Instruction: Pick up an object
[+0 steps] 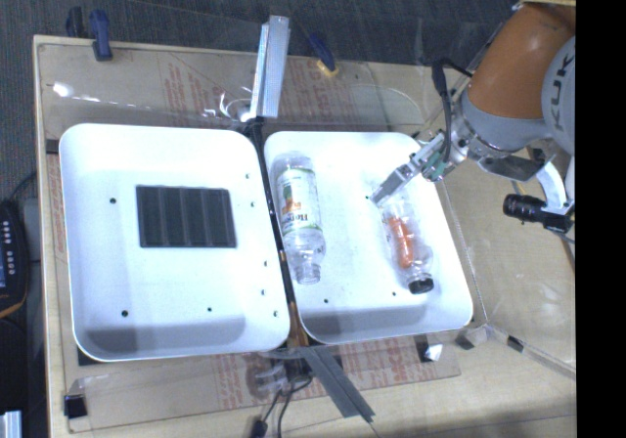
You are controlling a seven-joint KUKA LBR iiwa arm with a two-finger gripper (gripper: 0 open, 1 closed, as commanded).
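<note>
Wooden bench (147,387) on dark carpet; right bin (337,324) holds two bottles (297,219), the gripper (383,192) above them, grip state unclear.

Both bins (156,319) look like smooth, slightly glossy white plastic, the left one bearing a dark ribbed panel (186,216) (matt), while the two bottles (298,216) are clear shiny plastic and the bench (509,377) is pale, matt wood-like board.
</note>
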